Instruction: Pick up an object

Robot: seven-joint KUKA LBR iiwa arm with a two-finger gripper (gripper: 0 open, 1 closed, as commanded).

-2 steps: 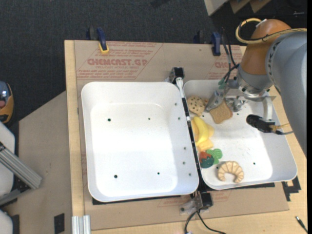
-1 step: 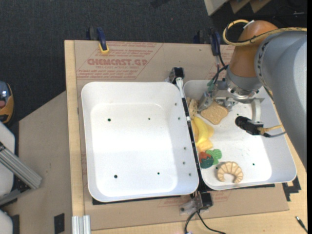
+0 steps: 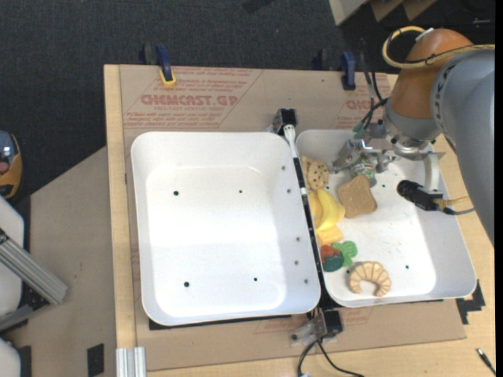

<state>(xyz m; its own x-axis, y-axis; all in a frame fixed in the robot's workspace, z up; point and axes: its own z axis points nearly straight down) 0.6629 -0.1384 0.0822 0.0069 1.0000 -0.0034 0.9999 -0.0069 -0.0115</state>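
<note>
The right bin (image 3: 424, 269) holds several toy foods. A brown bread slice (image 3: 357, 198) lies near its middle, with a yellow banana (image 3: 324, 206) and a speckled cracker (image 3: 316, 173) along the left wall. Nearer the front lie a yellow wedge (image 3: 329, 235), a green and red piece (image 3: 339, 254) and a tan croissant (image 3: 370, 277). My gripper (image 3: 363, 163) is low at the back of this bin, just above the far edge of the bread slice. I see nothing lifted by it.
The left bin (image 3: 220, 218) lies beside the right one, their walls meeting at a ridge (image 3: 302, 203). The grey arm with its orange band (image 3: 424, 69) comes in over the back right corner. A black cable piece (image 3: 416, 195) hangs over the right bin's right side.
</note>
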